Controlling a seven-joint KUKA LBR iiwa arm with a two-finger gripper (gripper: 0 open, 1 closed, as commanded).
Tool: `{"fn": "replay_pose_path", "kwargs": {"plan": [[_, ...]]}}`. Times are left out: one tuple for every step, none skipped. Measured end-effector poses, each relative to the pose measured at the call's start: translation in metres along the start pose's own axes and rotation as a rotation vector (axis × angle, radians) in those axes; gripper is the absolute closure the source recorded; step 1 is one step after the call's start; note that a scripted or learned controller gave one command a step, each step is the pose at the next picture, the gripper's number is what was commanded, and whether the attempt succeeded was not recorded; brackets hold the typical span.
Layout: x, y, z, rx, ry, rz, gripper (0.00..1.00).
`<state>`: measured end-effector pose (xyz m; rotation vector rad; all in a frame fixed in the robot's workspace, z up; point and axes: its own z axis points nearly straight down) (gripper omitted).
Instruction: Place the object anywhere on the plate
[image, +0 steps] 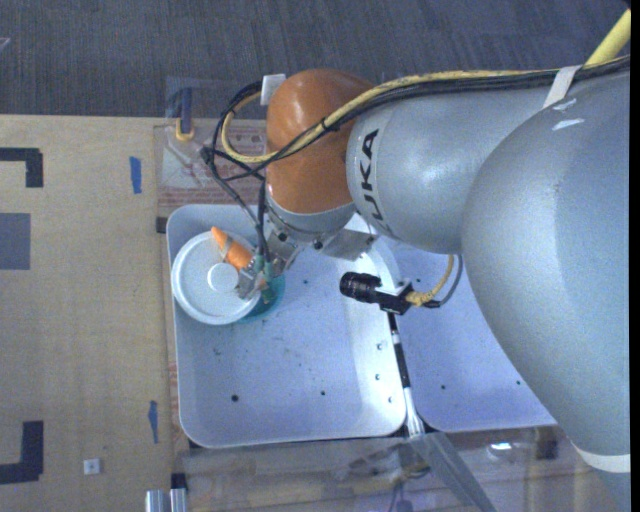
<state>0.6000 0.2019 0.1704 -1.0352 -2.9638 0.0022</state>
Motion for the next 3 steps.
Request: {"fn": "replay_pose_path", "kwargs": {"plan": [[-0.095,-0.046,-0.04,-0.002,-0.004,0.043,1.0],[-0.046,0.007,0.011,-0.004,-0.003,-0.23,1.0],[-0.046,0.008,0.01,-0.006,-0.004,-0.229,0.0]]}}
